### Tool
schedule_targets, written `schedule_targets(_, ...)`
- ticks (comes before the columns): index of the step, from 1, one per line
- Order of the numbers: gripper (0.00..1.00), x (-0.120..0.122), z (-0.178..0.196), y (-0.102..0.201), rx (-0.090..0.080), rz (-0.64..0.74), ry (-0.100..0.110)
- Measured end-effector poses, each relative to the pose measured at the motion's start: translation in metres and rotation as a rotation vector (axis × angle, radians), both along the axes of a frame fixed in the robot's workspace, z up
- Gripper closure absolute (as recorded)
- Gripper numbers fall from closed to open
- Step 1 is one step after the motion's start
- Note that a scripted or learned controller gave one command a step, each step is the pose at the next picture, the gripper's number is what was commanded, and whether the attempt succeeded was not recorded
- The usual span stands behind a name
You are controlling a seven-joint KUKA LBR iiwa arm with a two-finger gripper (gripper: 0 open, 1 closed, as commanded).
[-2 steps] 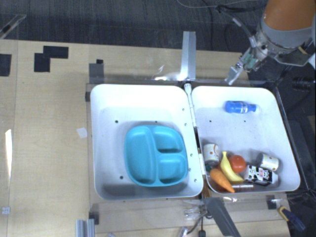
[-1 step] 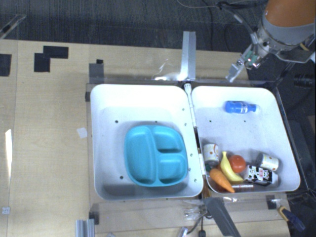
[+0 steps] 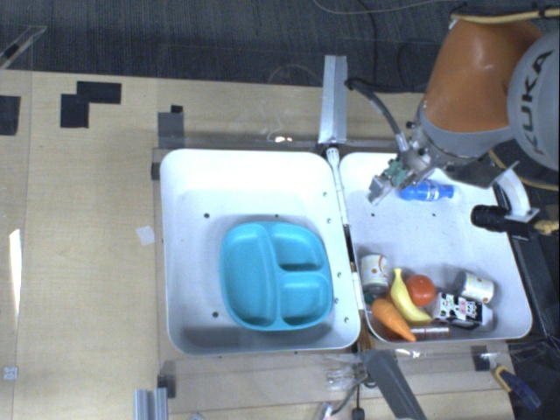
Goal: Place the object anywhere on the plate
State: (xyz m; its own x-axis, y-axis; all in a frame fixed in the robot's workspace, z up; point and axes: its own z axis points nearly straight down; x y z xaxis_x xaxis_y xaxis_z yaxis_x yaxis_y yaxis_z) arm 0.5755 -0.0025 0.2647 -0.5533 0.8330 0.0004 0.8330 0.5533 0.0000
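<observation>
blue plastic bottle [image 3: 427, 192] sits at the two-finger gripper's [image 3: 391, 178] three o'clock — whether it's spread, you can't tell; pick first, then carry to the blue sectioned plate [image 3: 277, 276].

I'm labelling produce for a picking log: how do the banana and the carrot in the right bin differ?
The banana is yellow and curved; the carrot is orange, straight and tapers to a point. The banana lies nearer the tomato, while the carrot lies closer to the near wall of the right bin. The banana looks a bit thinner than the carrot's thick end. Both lie flat in the same cluster, touching or nearly so.
</observation>
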Motion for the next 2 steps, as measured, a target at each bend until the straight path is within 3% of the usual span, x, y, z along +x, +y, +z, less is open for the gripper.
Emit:
schedule_targets(1,1.00,-0.0883,0.0086,0.0083,0.000,0.034,0.000)
schedule_targets(2,1.00,-0.0872,0.0176,0.0088,0.000,0.035,-0.001)
